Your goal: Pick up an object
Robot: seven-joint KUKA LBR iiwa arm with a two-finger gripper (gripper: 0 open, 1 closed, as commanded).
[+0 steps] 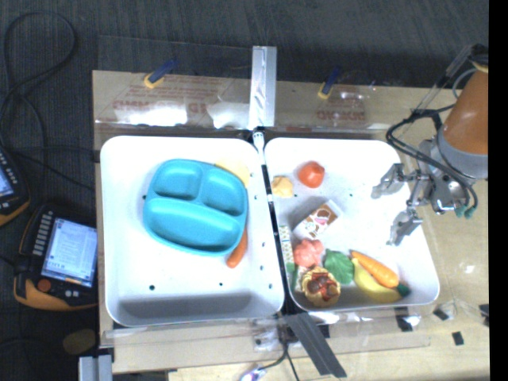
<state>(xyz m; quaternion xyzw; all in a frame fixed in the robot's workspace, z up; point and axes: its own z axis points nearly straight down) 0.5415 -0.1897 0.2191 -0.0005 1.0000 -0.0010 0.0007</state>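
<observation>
Toy foods lie in a heap at the near edge of the right bin [413, 292]: a brown basket-like cup [321, 286], a green vegetable [340, 265], a carrot [375, 268] on a banana [373, 286], a pink piece [308, 252]. Above that bin's right part the end effector [402, 205] hovers with its fingers apart, nothing between them. Away from it, toward the left bin [127, 292], lie a small carton [316, 221], a tomato [310, 174] and a yellow piece [282, 186]. Beyond the divider sits a blue compartment plate [195, 205].
</observation>
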